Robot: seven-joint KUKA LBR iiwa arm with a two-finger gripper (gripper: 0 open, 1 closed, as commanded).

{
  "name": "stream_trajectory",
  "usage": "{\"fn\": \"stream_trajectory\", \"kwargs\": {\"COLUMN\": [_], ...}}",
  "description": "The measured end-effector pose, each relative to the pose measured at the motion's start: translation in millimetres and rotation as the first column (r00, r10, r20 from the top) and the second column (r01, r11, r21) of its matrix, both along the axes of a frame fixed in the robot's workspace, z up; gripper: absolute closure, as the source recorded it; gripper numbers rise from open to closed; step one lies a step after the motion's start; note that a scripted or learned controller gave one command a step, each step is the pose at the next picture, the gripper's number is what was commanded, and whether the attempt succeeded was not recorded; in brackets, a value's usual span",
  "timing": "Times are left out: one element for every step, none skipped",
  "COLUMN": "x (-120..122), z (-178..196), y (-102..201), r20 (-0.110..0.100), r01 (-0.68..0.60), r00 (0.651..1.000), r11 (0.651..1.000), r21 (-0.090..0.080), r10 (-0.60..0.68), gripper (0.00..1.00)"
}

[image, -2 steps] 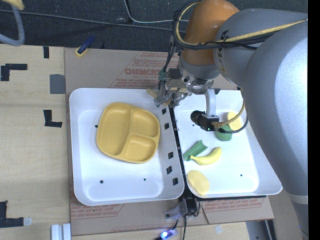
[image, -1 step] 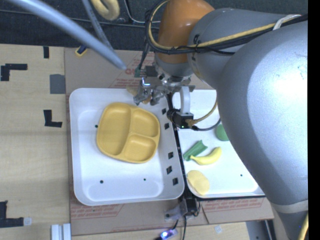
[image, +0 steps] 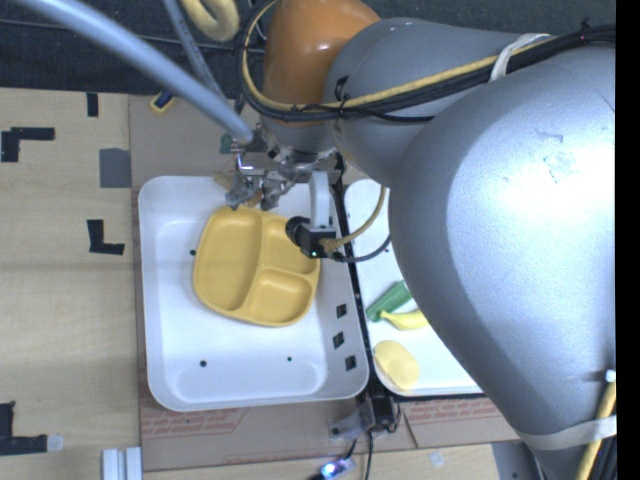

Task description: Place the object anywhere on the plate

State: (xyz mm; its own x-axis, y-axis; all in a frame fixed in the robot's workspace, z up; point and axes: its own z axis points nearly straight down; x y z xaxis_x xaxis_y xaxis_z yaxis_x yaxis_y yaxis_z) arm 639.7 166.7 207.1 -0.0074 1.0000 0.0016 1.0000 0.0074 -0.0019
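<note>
Seen from above at a slant, a yellow sectioned plate [image: 255, 268] lies in the left white bin [image: 170, 368], toward its upper middle. The plate has three compartments and a rounded, slightly squarish outline. The gripper [image: 252, 183] hovers at the plate's twelve o'clock edge, just above the rim; whether its tips are apart or together cannot be told, and nothing is visibly held there.

The big grey arm [image: 500, 218], with its orange band [image: 305, 48], fills the three o'clock side and covers most of the right white bin [image: 440, 380]. In that bin's visible strip, at about four o'clock from the plate and well apart from the gripper, lie a green object [image: 390, 298], a yellow banana-like piece [image: 405, 320] touching it, and a pale yellow oval object [image: 398, 364] nearer the front.

The bins sit on brown cardboard [image: 190, 423] over a light wooden bench [image: 50, 318] with dark markings.
</note>
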Motion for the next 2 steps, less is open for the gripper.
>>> {"fn": "stream_trajectory", "kwargs": {"x": [6.9, 6.7], "z": [27.0, 25.4], "y": [47.8, 44.4], "r20": [0.003, 0.0], "r01": [0.001, 0.004], "r00": [1.0, 1.0], "r11": [1.0, 1.0], "r21": [0.0, -0.003], "r10": [-0.001, -0.004], "gripper": [1.0, 0.0]}}
